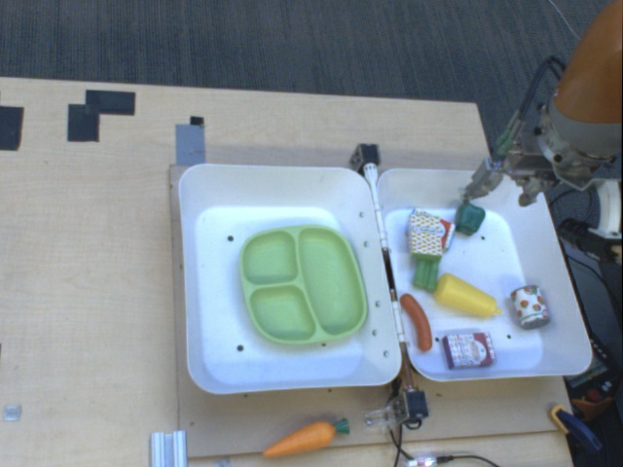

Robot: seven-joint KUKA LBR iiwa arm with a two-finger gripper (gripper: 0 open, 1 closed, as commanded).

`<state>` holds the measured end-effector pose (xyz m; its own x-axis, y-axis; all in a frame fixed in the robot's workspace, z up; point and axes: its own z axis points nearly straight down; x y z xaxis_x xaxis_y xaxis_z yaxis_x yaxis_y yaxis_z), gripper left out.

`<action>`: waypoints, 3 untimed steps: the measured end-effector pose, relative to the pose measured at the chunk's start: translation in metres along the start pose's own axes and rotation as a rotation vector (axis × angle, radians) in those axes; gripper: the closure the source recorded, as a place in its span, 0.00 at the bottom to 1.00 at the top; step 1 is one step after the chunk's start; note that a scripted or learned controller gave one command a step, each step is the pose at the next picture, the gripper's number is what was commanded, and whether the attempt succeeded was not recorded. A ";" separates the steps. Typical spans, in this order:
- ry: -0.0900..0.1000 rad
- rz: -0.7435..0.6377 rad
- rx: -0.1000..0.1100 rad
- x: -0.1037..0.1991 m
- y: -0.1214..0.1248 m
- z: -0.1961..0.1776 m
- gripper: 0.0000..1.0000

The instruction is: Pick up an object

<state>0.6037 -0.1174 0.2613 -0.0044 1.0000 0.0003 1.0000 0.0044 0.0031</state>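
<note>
Tool (pixel 504 176) over far edge of right white bin (pixel 555 261); we cannot tell its opening or any hold. Small dark-green cylinder (pixel 470 219) lies just near-left of it. We judge approach step; next: descend, close.

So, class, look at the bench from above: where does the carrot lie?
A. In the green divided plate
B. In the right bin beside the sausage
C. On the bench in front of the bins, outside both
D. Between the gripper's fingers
C: the carrot lies on the wooden bench at the near edge, outside the left bin and the right bin.
</note>
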 end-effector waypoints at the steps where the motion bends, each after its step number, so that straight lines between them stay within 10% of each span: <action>1: 0.000 0.003 0.002 -0.016 -0.032 0.167 0.00; 2: -0.008 0.007 -0.016 0.025 -0.113 0.173 0.00; 3: -0.005 0.000 -0.025 0.029 -0.109 0.162 1.00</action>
<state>0.4947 -0.0890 0.0994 -0.0043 1.0000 -0.0046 0.9996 0.0044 0.0277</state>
